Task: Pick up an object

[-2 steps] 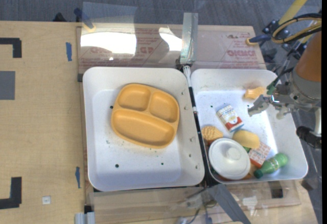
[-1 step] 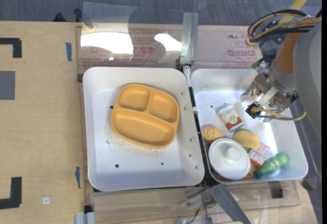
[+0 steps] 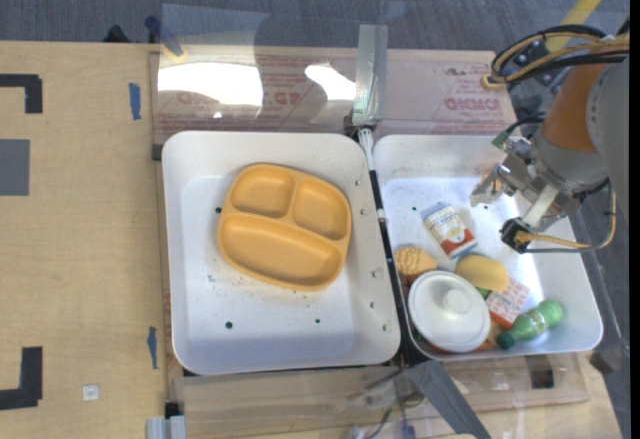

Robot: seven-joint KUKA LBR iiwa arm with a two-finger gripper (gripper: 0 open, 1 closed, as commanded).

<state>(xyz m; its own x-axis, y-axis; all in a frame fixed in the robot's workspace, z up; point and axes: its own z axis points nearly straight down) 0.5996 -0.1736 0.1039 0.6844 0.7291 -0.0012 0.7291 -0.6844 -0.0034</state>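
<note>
The claw (image 3: 517, 210) is hanging over the right side of the right bin (image 3: 585, 302), apart from everything below it, and whether it is released or clenched cannot be told at this slant; nothing is showing between its parts. The table (image 3: 70, 257) is carrying both bins. The left bin (image 3: 190, 307) is holding a yellow three-part tray (image 3: 285, 225) lying flat near its middle. In the right bin a white round bowl (image 3: 450, 309) is sitting at the near edge, with a small carton (image 3: 449, 229) lying beside the claw, its red and white label too small to read. A yellow lemon-like piece (image 3: 483, 272) is lying just beside the bowl, a green bottle (image 3: 532, 323) is lying on its side at the near right corner, and a red and white packet (image 3: 507, 301) is lying between them, its print unreadable.
</note>
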